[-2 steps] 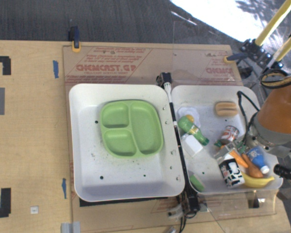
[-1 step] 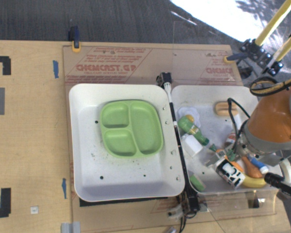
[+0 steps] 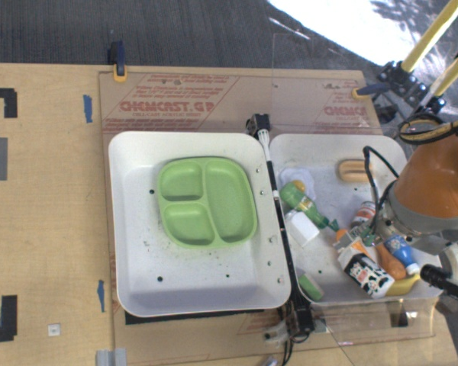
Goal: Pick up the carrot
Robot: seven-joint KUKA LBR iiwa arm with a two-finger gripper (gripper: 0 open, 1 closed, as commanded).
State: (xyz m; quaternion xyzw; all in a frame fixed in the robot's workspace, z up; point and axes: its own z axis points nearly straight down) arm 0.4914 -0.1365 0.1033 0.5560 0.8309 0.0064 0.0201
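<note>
The carrot (image 3: pixel 390 260), a short orange stick, lies near the front right of the right bin (image 3: pixel 320 155), between a black-and-white cow-patterned toy (image 3: pixel 369 274) and a blue item (image 3: pixel 404 246). The arm's orange band (image 3: pixel 439 181) hangs over the bin's right side. My gripper (image 3: pixel 366 227) reaches down among the clutter just left of and above the carrot; its tips are lost in the pile, and nothing visibly sits in its grasp.
The right bin also holds a bun (image 3: pixel 353 170) at the back, a green bottle (image 3: pixel 299 199), a white block (image 3: pixel 301 228), a yellow piece (image 3: pixel 403 284) and a green piece (image 3: pixel 310 287). A green divided plate (image 3: pixel 208 202) lies in the left bin (image 3: pixel 137 273).
</note>
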